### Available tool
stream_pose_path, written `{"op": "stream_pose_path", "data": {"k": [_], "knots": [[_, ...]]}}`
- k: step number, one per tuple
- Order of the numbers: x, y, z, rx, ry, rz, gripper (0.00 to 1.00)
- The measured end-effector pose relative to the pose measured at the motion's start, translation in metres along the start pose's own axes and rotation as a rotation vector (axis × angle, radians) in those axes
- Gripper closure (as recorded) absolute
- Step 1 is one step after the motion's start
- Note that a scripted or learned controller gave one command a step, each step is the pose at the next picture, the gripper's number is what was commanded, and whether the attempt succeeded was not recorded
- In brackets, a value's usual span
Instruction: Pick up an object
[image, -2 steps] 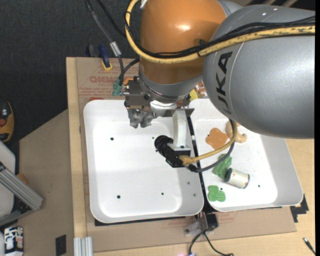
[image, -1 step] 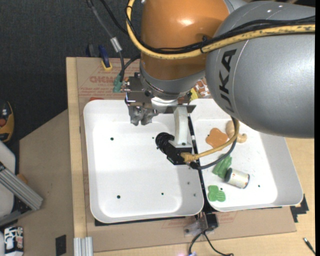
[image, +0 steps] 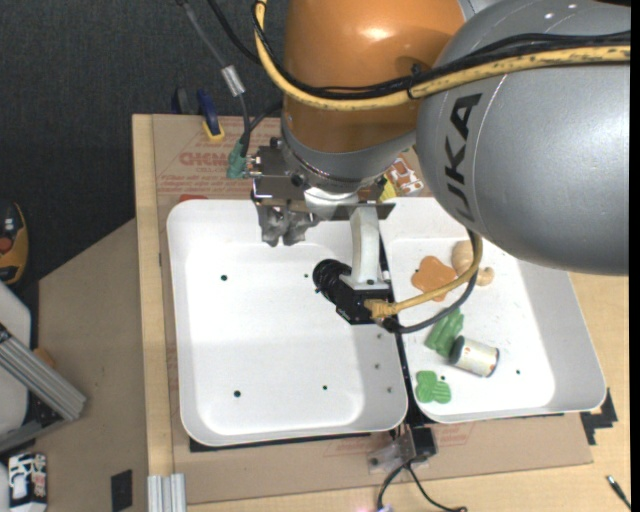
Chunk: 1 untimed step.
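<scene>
gripper (image: 283, 232): hanging over the back edge of the left bin, honestly can't tell how it's set, it's a dark blur under the wrist
arm (image: 520, 130): huge grey and orange lump coming in from the right of the gripper, covers the back of the right bin
in the way: black bracket (image: 340, 288) with a white strut (image: 366, 245) just right of the gripper, plus a yellow-tipped green hose (image: 440, 295) looping over the divider
left bin (image: 250, 400): under and in front of the gripper, just small dark dots on the floor
right bin (image: 560, 385): well off to the gripper's right, holds an orange piece (image: 433, 272), a tan ball (image: 463, 258), a green block (image: 444, 331) touching a white cylinder (image: 474, 357), and a small green lump (image: 432, 387) nearest the front
writing: "ku" in dark letters on the grey arm, red print on the cardboard (image: 165, 300) behind the gripper, starts "chem", rest hidden
</scene>
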<state>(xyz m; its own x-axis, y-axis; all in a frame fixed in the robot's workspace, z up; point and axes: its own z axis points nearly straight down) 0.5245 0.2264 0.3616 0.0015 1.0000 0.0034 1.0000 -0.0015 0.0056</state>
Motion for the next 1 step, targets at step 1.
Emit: {"op": "stream_pose_path", "data": {"k": [1], "knots": [[0.0006, 0.0004, -0.0104, -0.002, 0.001, 0.000, 1.00]]}}
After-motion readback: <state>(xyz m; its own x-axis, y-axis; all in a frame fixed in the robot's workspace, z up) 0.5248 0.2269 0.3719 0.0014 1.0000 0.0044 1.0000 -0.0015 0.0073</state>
